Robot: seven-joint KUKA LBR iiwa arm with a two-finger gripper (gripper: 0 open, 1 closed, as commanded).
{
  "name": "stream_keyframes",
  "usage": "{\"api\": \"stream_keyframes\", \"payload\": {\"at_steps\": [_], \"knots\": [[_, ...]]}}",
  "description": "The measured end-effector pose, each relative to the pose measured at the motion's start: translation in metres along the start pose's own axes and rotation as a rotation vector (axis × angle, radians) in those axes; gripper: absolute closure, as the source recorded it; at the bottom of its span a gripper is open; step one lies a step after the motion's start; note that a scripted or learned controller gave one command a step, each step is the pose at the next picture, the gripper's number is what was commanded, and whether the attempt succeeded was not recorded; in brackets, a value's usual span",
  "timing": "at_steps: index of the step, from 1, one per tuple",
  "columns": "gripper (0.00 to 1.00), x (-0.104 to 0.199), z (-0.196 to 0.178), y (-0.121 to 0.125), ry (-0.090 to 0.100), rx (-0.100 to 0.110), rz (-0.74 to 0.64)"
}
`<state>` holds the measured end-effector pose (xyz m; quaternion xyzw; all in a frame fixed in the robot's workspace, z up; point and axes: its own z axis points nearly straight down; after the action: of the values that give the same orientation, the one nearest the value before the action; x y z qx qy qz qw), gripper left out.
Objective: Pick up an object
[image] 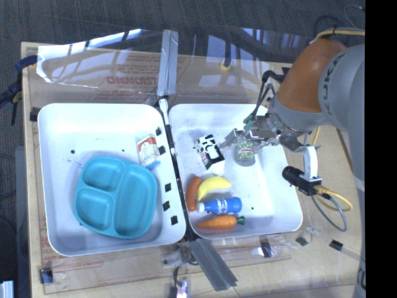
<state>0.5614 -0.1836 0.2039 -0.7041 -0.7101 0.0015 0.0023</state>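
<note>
- Apparently the gripper [246, 143], right of frame centre, hangs over a small clear jar [245, 154]; whether it grips, I cannot tell.
- Lift straight up, clear of the black-and-white carton [209, 151].

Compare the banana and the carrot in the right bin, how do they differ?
The banana is yellow and curved; the carrot is orange and straight. The banana lies nearer the bin's middle, the carrot along its near wall. Both lie flat in the right bin, flanking the blue bottle.

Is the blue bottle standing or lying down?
Lying down. The bottle rests on its side in the right bin, between the banana and carrot.
</note>
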Motion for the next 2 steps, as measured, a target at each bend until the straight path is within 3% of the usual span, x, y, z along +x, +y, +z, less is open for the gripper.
{"api": "stream_keyframes", "payload": {"at_steps": [1, 2], "knots": [[0.00, 0.0552, 0.1134, -0.0189, -0.001, -0.001, 0.060], [1.00, 0.0549, 0.1041, -0.0186, -0.002, 0.000, 0.056]]}}
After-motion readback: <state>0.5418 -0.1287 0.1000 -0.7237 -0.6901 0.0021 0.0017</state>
